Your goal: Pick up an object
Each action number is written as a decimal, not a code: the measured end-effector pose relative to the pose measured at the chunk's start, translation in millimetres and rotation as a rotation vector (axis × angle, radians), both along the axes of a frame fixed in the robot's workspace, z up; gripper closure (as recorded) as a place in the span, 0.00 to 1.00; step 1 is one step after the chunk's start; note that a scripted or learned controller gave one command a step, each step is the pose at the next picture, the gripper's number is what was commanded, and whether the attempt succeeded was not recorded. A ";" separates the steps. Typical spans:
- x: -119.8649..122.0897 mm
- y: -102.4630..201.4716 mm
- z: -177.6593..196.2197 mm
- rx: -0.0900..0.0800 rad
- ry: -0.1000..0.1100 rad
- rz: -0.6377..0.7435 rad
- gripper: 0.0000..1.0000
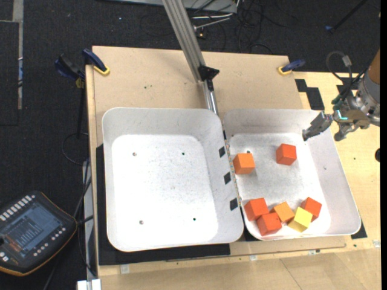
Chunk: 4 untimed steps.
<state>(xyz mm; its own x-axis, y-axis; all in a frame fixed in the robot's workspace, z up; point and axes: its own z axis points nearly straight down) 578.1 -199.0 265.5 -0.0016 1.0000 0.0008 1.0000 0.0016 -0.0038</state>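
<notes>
The right bin (329, 162) holds several blocks. An orange block (243, 162) and a red-orange block (286, 154) lie apart in its upper half. A cluster sits along its front edge: two red blocks (256, 208) (269, 223), an orange block (283, 211), a yellow block (300, 219) and a red-orange block (311, 207). My gripper (329, 127) hangs at the bin's upper right edge, open, its two dark fingers spread with nothing between them. It is up and to the right of the nearest block.
The left bin (121, 132) lies beside the right one, speckled white. A slanted metal pole (187, 38) runs down to the gap between the bins. Clamps (97, 62) (291, 66) sit at the board's far corners. A teach pendant (30, 228) lies at the lower left.
</notes>
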 end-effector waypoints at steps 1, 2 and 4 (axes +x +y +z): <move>0.8 0.1 2.3 -0.001 -0.004 0.001 0.00; 2.9 -7.9 -57.0 0.000 0.002 -0.003 0.00; -4.0 -16.7 -164.7 0.001 0.002 -0.003 0.00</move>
<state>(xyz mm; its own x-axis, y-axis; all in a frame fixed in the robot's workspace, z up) 574.1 -215.6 100.8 0.0014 1.0000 0.0016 1.0000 -0.0014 -0.0058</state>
